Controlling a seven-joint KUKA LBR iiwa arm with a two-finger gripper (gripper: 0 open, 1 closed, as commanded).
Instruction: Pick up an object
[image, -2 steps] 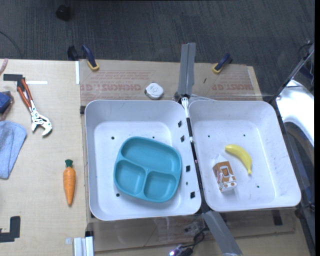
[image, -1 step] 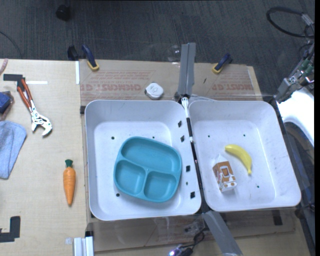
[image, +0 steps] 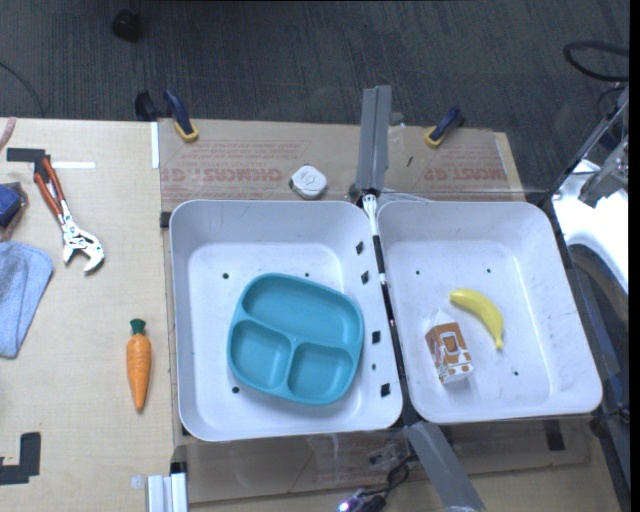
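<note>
Two white bins (image: 190, 300) hold tray (image: 296, 338), banana (image: 480, 312), carton (image: 450, 352); pincer state untellable.

The cardboard sheet (image: 240, 172) under the bins carries red print seen upside down; it looks like "CHEMCAST GP", repeated on the left part and again on the right, but the letters are faint and I cannot be sure. The small carton (image: 450, 352) in the right bin (image: 535, 395) has a printed face too small to read.
</note>
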